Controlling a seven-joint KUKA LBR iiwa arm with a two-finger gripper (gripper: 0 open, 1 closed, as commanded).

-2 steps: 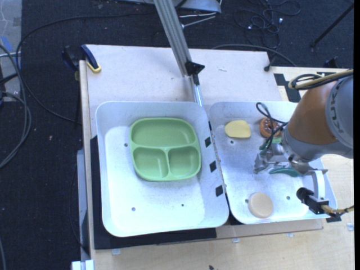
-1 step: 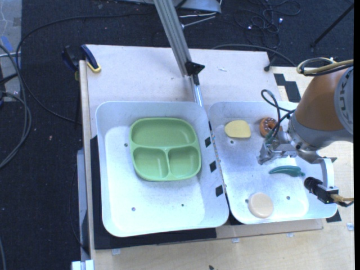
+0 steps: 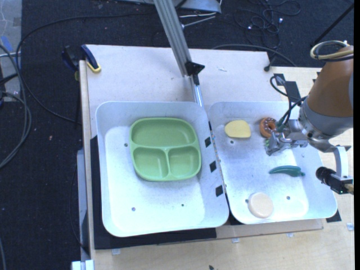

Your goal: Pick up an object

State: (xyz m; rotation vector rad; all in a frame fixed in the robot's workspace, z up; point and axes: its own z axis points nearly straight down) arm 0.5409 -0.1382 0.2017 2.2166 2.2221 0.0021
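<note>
Approach step: gripper (image 3: 274, 144) low in right bin (image 3: 315, 207), grip state unclear, nothing visibly held; orange donut (image 3: 266, 126) just at its 11 o'clock, teal piece (image 3: 287, 171) at 5; next needs aligning over one.

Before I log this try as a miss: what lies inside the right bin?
In the right bin: a yellow piece, an orange ring-shaped toy, a teal strip and a cream disc. The gripper covers the floor beneath it.
</note>
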